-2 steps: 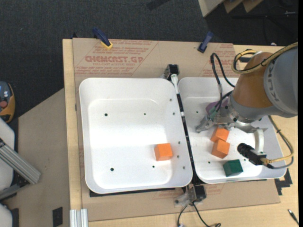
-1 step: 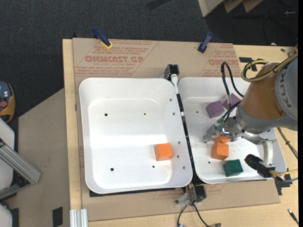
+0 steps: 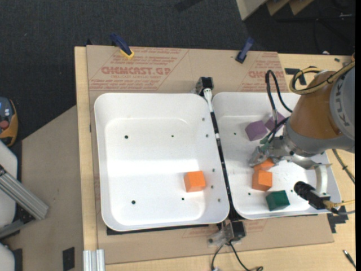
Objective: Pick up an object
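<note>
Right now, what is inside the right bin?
In the right bin: a purple block, two orange blocks and a green block. The arm covers the bin's right part.

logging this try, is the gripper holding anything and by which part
Cannot be told. The gripper sits low in the right bin, right above an orange block, but no object shows between its fingers.

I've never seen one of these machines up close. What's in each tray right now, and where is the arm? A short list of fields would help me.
left bin: one orange cube, near its right wall
right bin: purple block, orange block, green block
arm: reaches in from the right, over the right bin
gripper: low over the right bin, between the purple block and the orange block
held object: cannot tell from this view
</note>
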